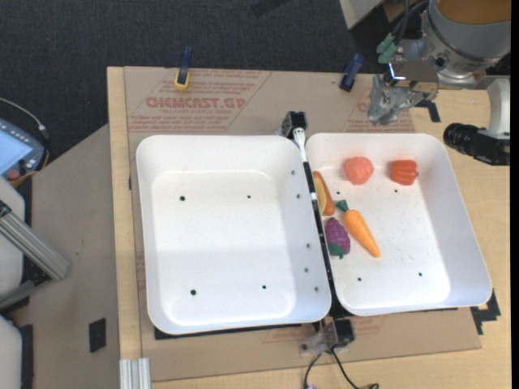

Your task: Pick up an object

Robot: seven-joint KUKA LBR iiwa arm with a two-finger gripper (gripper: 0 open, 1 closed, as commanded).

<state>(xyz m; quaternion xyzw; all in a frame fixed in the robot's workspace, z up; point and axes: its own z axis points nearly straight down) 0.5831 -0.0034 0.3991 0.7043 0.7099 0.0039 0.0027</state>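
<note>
Grey metal gripper [392, 104] poised above far rim of right bin [466, 241] — finger spread impossible to tell, nothing visibly held. Pink ball [358, 169], red pepper [403, 171], carrot [361, 231], purple piece [336, 237] lying in right bin, apart from gripper.

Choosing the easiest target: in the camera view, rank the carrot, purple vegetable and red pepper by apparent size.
1. carrot, the longest.
2. purple vegetable and red pepper look about alike, so I won't rank them.
</note>
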